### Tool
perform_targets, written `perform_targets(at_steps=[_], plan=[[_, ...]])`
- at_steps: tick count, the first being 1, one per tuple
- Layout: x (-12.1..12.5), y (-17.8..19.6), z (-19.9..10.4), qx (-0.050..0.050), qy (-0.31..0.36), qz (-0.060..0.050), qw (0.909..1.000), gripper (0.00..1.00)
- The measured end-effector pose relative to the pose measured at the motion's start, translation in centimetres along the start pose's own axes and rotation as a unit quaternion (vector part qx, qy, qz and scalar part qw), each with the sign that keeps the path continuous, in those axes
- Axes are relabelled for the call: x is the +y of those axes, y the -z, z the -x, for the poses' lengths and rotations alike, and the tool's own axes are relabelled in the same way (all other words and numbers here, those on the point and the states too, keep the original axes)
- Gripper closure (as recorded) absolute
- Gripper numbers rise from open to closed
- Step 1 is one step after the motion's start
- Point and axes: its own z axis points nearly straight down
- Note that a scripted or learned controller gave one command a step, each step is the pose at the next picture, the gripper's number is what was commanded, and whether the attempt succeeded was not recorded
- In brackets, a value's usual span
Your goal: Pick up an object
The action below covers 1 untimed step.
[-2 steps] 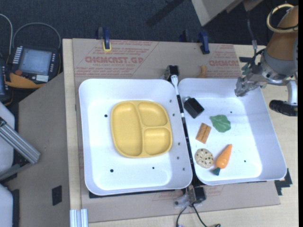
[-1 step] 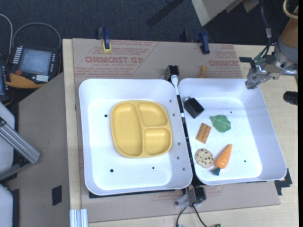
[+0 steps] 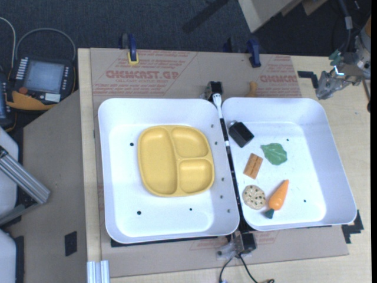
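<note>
I saw pincer past right bin top-right corner; grip state unclear. In bin: black block, green piece, cracker, cookie, carrot.

**Two bins side by side, tray left, small items right**

On the counter the left bin and the right bin sit touching along their inner edges. A divided tray lies in the middle of the left bin. In the right bin, a block lies near the back left corner. In front of it is a wafer, with a leaf just to its right. Nearer the front edge, a cookie lies just left of a carrot. The gripper is behind the right bin's back right corner, outside it.
</note>
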Motion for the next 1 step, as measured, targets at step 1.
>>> perform_targets(at_steps=[1], plan=[[-2.02, -0.27, -5.95, 0.003, 0.002, -0.006, 1.0000, 1.00]])
